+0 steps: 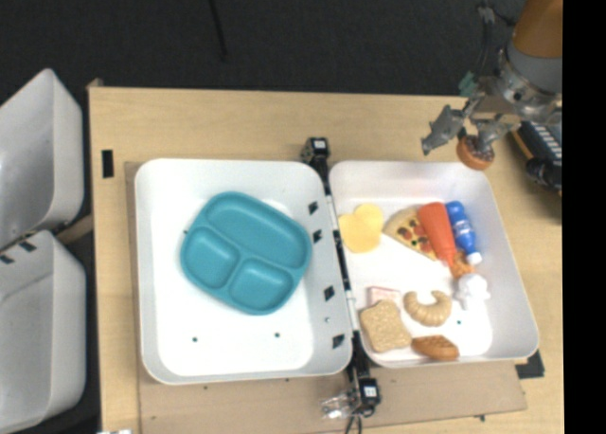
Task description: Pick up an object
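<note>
**Toy food waits in the right bin, gripper off beyond its far corner**

Toy food items lie clustered in the right bin [507, 323]: a yellow piece [361, 229], a pizza slice [409, 229], an orange carrot [438, 230] with a blue bottle [459, 225] just beside it, a croissant [428, 305], a slice of bread [383, 326] and a brown piece [435, 348] near the front edge. The carrot and bottle lie with their long axes running from the far wall toward the near side, slightly slanted.

Any of these lies toward the near-left from the gripper [466, 134], which hangs above the worktop [237, 119] just outside the bin's far right corner. Whether its fingers are spread or pressed together cannot be told, and nothing shows between them.

The left bin [161, 328] holds 1 teal divided plate [247, 251].
</note>
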`<action>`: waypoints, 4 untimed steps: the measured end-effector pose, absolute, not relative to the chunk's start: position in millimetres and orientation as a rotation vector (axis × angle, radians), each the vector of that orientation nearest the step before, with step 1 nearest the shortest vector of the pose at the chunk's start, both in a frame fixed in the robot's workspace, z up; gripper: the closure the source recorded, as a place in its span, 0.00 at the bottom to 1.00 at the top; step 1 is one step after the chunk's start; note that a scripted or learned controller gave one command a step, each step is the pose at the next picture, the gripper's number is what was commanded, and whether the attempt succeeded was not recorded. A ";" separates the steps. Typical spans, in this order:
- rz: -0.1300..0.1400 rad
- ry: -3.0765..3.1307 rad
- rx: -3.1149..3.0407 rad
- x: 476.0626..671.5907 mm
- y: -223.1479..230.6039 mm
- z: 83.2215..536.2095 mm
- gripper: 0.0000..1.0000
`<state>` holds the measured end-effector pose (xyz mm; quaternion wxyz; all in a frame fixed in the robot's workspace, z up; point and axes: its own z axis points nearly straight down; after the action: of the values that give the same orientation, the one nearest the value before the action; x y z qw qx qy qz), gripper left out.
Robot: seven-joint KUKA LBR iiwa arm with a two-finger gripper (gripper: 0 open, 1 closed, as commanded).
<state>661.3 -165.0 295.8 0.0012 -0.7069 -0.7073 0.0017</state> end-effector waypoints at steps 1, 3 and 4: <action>0.009 -2.222 -2.214 665.4 -157.8 235.9 0.00; 0.001 -2.224 -2.226 659.9 -169.2 150.2 0.00; 0.003 -2.219 -2.222 658.9 -168.1 138.7 0.00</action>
<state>658.9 -168.1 138.7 0.0005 -0.7076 -0.7066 0.0008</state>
